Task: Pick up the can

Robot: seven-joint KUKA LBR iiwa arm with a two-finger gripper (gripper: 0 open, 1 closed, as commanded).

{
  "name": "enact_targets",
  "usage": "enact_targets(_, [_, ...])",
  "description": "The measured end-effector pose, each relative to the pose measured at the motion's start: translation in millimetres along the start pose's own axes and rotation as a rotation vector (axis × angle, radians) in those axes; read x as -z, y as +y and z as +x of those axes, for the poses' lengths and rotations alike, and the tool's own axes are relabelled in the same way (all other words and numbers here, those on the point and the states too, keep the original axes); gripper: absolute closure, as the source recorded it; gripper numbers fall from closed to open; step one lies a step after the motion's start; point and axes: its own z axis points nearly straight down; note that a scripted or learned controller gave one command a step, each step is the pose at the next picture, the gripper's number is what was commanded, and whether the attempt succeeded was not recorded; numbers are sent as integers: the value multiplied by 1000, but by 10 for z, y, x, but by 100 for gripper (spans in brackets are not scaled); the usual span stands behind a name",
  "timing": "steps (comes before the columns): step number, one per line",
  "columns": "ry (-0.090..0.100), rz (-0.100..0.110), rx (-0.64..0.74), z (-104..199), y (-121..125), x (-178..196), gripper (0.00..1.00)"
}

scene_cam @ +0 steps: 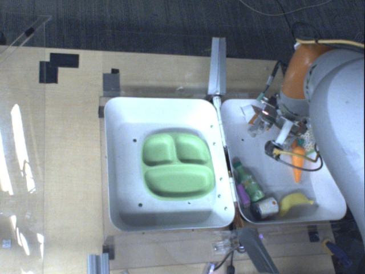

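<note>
The claw (268, 120), its opening not discernible and nothing visibly gripped, hangs over the right bin (251, 216), while the can (265, 207) lies well below it, beside the banana (296, 201).

Nothing readable anywhere, honestly. Looks like some kind of printed wrap on the green bottle (246, 178) and the can (266, 207) in the right bin (328, 210), but way too small and blurry to make out a single letter. No markings to read on the green tray (175, 164) or the black patches (57, 66) on the bench either.
</note>
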Motion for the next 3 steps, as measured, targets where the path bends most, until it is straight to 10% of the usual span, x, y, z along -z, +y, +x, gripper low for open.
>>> enact_targets(1, [30, 36, -3, -287, 238, -12, 0])
enact_targets(2, [31, 13, -2, -282, 279, 90, 100])
enact_targets(3, [14, 35, -10, -389, 267, 83, 0])
